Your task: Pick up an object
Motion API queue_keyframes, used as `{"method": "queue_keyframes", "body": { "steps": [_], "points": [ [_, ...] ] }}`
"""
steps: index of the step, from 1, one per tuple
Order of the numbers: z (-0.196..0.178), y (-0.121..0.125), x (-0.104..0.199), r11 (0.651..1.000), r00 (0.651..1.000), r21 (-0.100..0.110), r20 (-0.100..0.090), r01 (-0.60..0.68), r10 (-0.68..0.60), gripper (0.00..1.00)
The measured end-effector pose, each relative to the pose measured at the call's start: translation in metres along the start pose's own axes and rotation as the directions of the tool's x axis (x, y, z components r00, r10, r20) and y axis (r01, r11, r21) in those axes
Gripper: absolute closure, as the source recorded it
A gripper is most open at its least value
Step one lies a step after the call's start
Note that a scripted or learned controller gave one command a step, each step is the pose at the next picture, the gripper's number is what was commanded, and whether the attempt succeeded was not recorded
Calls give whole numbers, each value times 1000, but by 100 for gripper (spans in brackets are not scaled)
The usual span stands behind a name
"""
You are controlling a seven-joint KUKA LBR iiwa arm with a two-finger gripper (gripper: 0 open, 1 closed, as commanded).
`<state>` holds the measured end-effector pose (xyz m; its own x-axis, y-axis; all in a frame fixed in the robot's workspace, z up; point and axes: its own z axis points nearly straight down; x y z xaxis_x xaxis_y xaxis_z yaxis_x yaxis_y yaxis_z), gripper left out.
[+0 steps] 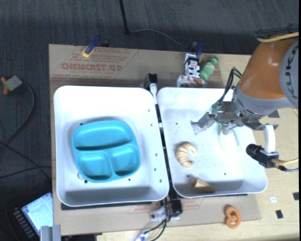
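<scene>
Orange ring [233, 216] on bench [90, 67] edge, below and right of claw. Cone wedge [202, 185] in right bin [251, 185] near front wall, well below claw, tip pointing toward right. Croissant [186, 153] mid right bin, below-left of claw, curled, long axis roughly upright in view, open side right. Claw [210, 120] low over same bin, above croissant, apart from it; finger state cannot tell. Left bin [65, 134], far left of claw, holds blue divided tray [106, 149].
</scene>
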<state>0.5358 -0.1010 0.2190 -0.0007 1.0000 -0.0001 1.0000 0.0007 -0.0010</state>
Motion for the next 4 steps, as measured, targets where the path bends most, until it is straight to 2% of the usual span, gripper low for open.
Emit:
{"method": "queue_keyframes", "body": {
  "steps": [1,2,3,4],
  "points": [
    [111,-20,-31,1000,1000,4,-1,-2,2,0],
    [132,7,0,1000,1000,-3,1,-1,1,0],
    [121,8,-2,1000,1000,-7,5,-2,2,100],
    [66,75,-26,1000,1000,-3,2,0,0,100]
  ]
}}
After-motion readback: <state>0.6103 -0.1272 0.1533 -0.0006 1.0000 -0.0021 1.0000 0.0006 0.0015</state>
